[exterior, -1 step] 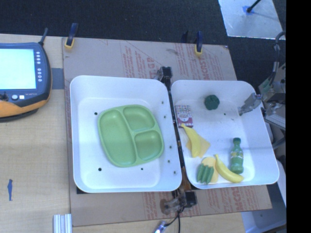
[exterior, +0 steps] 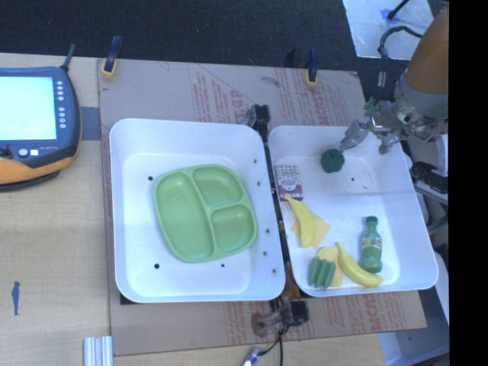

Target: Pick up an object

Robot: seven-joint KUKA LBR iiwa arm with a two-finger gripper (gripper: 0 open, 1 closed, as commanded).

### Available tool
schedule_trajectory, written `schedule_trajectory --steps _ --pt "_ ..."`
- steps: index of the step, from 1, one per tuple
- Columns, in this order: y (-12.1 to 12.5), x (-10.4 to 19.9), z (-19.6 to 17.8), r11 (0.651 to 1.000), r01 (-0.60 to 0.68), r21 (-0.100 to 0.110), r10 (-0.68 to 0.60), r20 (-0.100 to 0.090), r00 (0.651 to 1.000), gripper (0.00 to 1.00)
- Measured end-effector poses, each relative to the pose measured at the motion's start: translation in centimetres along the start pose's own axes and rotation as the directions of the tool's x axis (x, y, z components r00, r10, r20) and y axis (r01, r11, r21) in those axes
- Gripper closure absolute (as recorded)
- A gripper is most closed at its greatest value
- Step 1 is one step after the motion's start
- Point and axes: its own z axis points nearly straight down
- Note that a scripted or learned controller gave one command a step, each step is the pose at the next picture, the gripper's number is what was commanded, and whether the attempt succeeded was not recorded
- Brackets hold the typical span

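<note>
The banana (exterior: 358, 269) lies untouched at the right bin's (exterior: 396, 204) front edge; farther back, the gripper's (exterior: 371, 134) wide-spread fingers hover beside the dark green ball (exterior: 332, 161). Approach stage: next, centre over it and descend.

White bins (exterior: 130, 204), light green divided plate (exterior: 204, 213), dark green ball (exterior: 332, 161), yellow banana (exterior: 357, 270), green bottle (exterior: 370, 245), tan counter (exterior: 53, 265).
</note>
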Motion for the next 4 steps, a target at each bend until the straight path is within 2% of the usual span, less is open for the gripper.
schedule_trajectory --steps 1,2,3,4 --pt "0.6 -0.1 4.7 1.000 0.003 0.000 -0.003 0.000 1.000 0.00" --pt "-14.0 0.1 -0.8 1.000 0.000 -0.001 0.000 0.000 1.000 0.00" --pt "-11.3 -2.3 3.8 1.000 0.000 -0.002 0.000 0.001 1.000 0.00" --pt "-3.5 1.5 5.0 1.000 0.001 -0.002 -0.001 0.000 1.000 0.00"
